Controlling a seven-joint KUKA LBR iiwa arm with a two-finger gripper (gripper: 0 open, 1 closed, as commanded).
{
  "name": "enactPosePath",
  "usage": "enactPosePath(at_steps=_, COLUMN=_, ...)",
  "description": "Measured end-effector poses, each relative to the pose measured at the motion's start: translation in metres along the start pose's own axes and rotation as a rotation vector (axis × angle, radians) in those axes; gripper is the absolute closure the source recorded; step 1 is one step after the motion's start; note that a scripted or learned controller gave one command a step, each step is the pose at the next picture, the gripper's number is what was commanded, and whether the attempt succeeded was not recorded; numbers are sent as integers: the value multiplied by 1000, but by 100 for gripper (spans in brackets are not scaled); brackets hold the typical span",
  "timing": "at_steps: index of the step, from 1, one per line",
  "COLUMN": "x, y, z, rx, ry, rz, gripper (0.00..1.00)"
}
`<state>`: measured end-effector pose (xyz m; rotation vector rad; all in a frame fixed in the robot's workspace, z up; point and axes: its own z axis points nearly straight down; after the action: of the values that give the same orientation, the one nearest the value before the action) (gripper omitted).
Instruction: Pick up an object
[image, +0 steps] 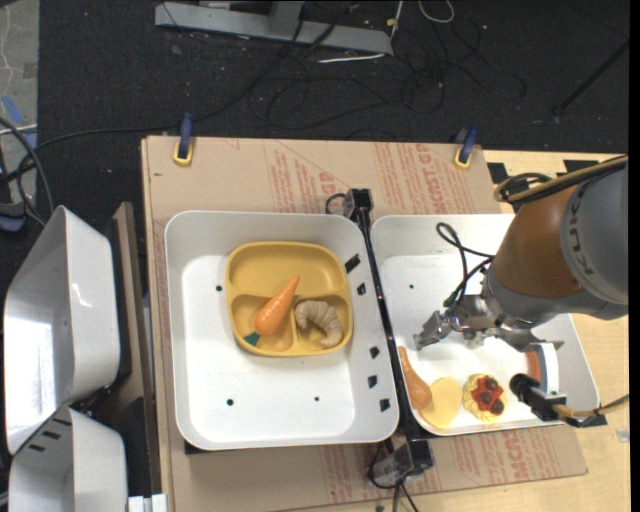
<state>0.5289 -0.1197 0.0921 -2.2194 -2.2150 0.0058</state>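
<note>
My gripper (432, 334) hangs low over the middle of the right bin (420, 240), and I see nothing held in it. Just below it, by the bin's left wall, lies an orange-brown drumstick-shaped piece (413, 378). To the right of that piece are a pale yellow round piece (446, 399) and a small tart with red berries (486, 396), near the front wall. In the left bin (200, 380) a yellow divided plate (250, 268) holds an orange carrot (277, 306) and a beige curled piece (321, 321).
The grey arm with its orange band (545, 240) covers the right half of the right bin. A black divider (372, 290) runs between the bins. Cardboard (300, 170) lies under both bins, held by yellow clamps at the back.
</note>
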Motion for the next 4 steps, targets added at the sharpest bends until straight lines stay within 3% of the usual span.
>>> enactPosePath(at_steps=1, x=0, y=0, z=0, rx=-5, ry=-1, rz=0, gripper=0)
enactPosePath(at_steps=2, x=0, y=0, z=-10, rx=-7, ry=-1, rz=2, gripper=100)
enactPosePath(at_steps=4, x=5, y=-1, z=-96, rx=-11, ry=-3, rz=-5, gripper=100)
